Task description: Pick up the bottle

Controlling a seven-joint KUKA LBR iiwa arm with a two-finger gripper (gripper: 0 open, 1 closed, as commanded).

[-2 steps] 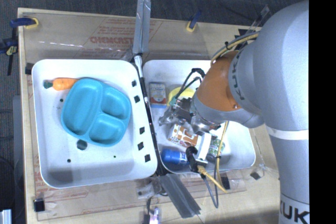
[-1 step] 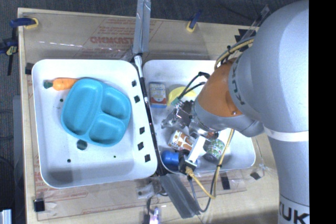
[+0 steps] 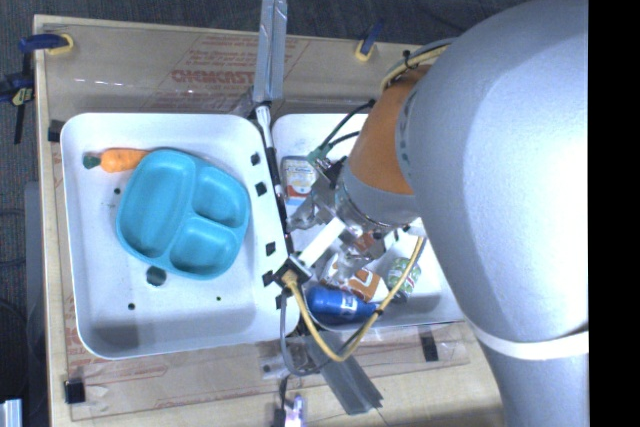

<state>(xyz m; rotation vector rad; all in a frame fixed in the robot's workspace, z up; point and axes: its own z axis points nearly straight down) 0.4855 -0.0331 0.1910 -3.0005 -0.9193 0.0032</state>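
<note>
Best lowered squarely over the blue plastic bottle (image 3: pixel 338 305) lying near the right white bin's (image 3: pixel 300 130) front edge; spread of fingers impossible to tell.

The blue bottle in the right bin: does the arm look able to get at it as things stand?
Probably yes: the gripper hangs just above the blue bottle, whose upper side is uncovered, though other items crowd beside it in the right bin.

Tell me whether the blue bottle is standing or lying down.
Lying down: the bottle rests on its side in the right bin, its length running across the bin floor.
</note>
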